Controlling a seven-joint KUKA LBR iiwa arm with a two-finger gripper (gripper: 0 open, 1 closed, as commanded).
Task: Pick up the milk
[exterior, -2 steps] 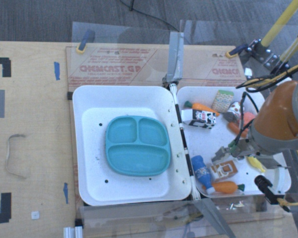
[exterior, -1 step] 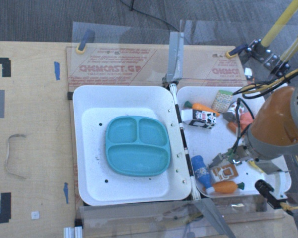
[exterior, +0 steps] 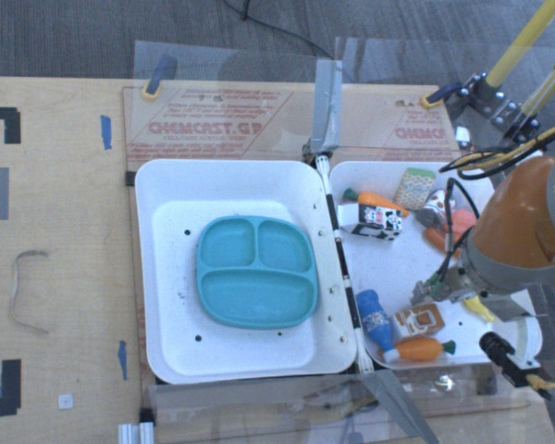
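Carrot by blue bottle, cow-print milk beyond

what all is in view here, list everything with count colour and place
bins: 2, white, side by side on the bench
plate: 1, teal, three sections, in left bin
milk: 1, white with black patches, lying at right bin's upper left
carrots: 2, orange, one by the milk, one at right bin's front
bottle: 1, blue, right bin's front left
brown carton: 1, right bin's front
speckled packet: 1, right bin's back
arm: 1, grey and orange, over right bin
hand: 1, above the brown carton
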